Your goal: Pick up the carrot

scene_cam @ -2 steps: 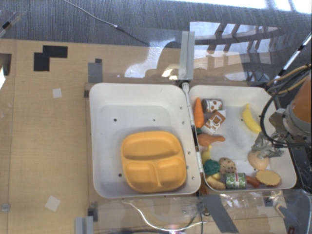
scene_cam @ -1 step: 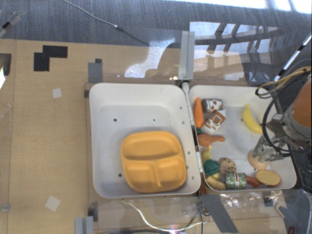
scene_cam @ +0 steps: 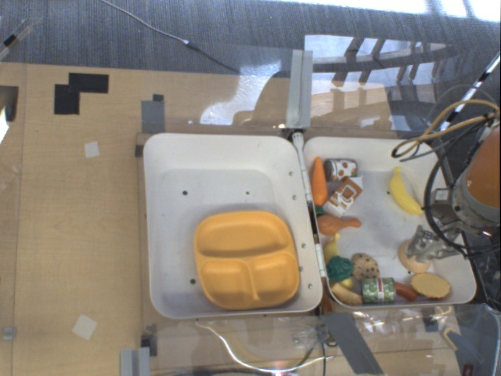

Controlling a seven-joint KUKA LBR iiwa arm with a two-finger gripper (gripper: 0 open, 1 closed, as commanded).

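Carrot: one long orange tapered carrot (scene_cam: 318,181) lies lengthwise against the left wall of the right-hand white bin (scene_cam: 462,292), beside a small red-and-white carton (scene_cam: 344,196). Two white bins sit on the bench; the left one (scene_cam: 168,171) holds one yellow compartment tray (scene_cam: 246,258). One yellow banana (scene_cam: 404,192) lies nearby. No writing is legible. Whether the silver gripper (scene_cam: 429,245) has its jaws spread cannot be told.

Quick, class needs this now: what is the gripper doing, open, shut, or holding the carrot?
Gripper: open or shut cannot be told; it sits low in the right bin, apart from the carrot, which lies by the divider.
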